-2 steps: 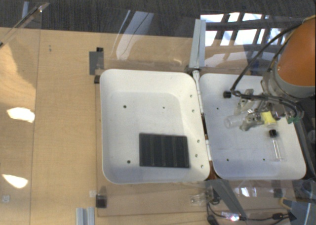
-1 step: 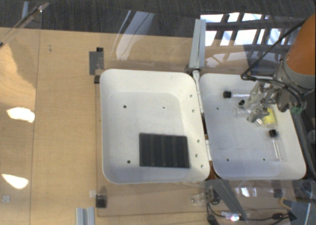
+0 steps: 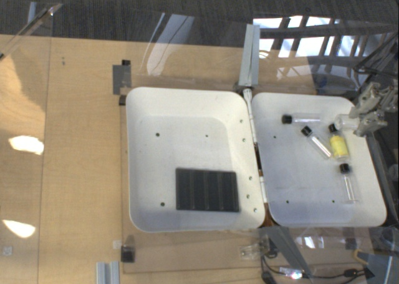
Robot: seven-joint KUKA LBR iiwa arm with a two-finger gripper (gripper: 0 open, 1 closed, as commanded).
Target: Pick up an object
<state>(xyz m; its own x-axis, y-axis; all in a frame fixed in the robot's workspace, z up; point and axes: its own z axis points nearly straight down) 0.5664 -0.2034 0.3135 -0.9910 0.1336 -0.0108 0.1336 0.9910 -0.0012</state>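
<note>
We judged the small yellow cylindrical tube point(image 3: 338, 146) to be light, stiff and a little slippery, best pinched across its middle, where it was widest. It looked bright yellow with a dark cap at its far end, lying flat in the right white bin point(image 3: 312, 211), near three clear black-capped vials point(image 3: 315, 142). The gripper point(image 3: 366, 123) hung just right of it; we could not tell its opening.
</note>
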